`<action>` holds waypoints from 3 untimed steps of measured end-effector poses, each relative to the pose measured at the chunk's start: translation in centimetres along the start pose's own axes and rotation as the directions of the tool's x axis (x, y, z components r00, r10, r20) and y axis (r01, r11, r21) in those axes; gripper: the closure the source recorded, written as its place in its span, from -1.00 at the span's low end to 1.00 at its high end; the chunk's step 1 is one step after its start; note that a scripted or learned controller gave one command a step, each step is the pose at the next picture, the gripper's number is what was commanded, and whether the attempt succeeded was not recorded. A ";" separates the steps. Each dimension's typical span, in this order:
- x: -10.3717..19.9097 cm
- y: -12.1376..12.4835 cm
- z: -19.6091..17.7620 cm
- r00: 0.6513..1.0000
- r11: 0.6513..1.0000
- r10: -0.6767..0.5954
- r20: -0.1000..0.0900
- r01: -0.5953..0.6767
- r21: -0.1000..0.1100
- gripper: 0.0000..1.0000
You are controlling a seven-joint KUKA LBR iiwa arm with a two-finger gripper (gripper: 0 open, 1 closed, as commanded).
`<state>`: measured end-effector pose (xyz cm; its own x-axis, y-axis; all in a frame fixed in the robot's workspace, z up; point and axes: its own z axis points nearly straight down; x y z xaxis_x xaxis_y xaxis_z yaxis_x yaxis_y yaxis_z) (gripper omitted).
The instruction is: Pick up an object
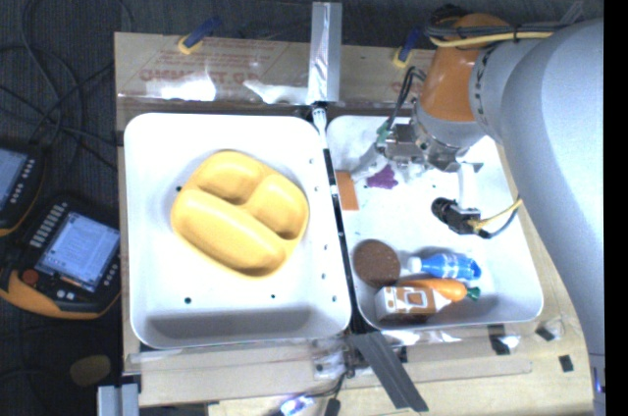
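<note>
We see the pincer (385, 152) low in the back part of the right bin (520, 301), hanging off the grey arm (549, 110) that comes in from the right, orange band (453, 85) just above the wrist. We can't tell how far open it is: the wrist body covers the fingers from this angle, and we can't tell if anything is held.

Just beside the pincer on its near-left side is a small purple object (381, 177), close to the tip; contact can't be confirmed. Further left of it, against the wall between the bins, lies a small orange-brown flat piece (346, 190).

Toward the front of the bin, well apart from the pincer: a brown round disc (377, 261), a plastic bottle with blue label (444, 265) to the disc's right, and an orange bottle with a white label (422, 296) lying on its side just in front of both.

Left of the pincer, across the divider, the left bin (157, 306) holds a big yellow cushion-like object (238, 211), well apart from it.
</note>
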<state>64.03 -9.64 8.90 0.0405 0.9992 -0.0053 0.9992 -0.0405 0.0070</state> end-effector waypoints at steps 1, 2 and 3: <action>0.3 2.6 -9.4 1.000 1.000 -0.006 -0.003 0.006 0.008 -1.00; -0.7 2.8 -1.8 0.995 0.995 -0.097 -0.003 0.097 0.010 -1.00; -0.3 0.1 0.0 0.990 0.990 -0.139 0.000 0.139 -0.003 -1.00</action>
<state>64.08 -9.94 8.92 -0.0985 0.9951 -0.0059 0.9951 0.0985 0.0095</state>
